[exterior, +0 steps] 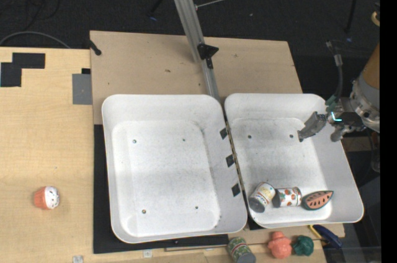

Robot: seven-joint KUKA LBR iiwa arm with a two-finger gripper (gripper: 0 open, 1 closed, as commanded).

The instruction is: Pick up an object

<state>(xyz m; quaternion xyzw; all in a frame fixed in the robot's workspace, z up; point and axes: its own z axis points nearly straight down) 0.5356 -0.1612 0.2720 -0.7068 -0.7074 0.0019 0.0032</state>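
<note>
Three small objects lie in a row at the front of the right bin [347,184]: a pale tin can [263,196], a red-and-white can on its side [287,196], and a watermelon-slice toy [317,200]. My gripper [323,129] hangs over the right bin's far right edge, well behind those objects. Its two dark fingers [309,127] are spread apart, open, with nothing between them.
The left bin [118,131] sits beside the right one, with black clips along the shared rim. In front of the right bin lie a dark can [239,249], a pink toy [279,244] and a green toy [303,245]. An orange-and-white ball [46,198] rests on the wooden table at far left. A metal rail [189,13] slants down toward the bins.
</note>
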